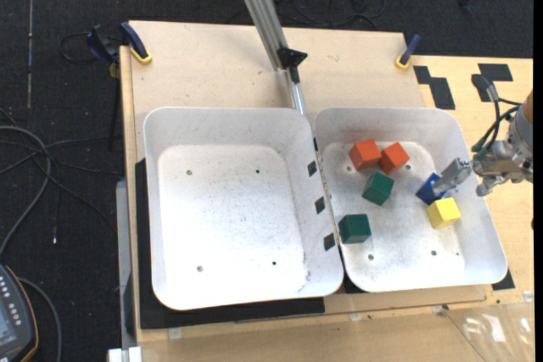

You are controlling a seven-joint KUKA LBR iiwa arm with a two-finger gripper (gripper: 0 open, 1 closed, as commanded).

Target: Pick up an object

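Right bin (475, 263), six blocks loosely scattered, none stacked | tool (459, 171) at its 3 o'clock rim, grip state not discernible | blue block (428, 188) touching the tool tip at its 8 o'clock, likely target | yellow block (444, 212) just beside at 6 | orange pair (379, 155) at 10 | left bin (225, 208) bare.

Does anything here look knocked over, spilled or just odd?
Nothing looks spilled or broken. All six blocks lie loosely in the right bin, turned at different angles. The two orange blocks touch, and the gripper sits close beside the blue block.
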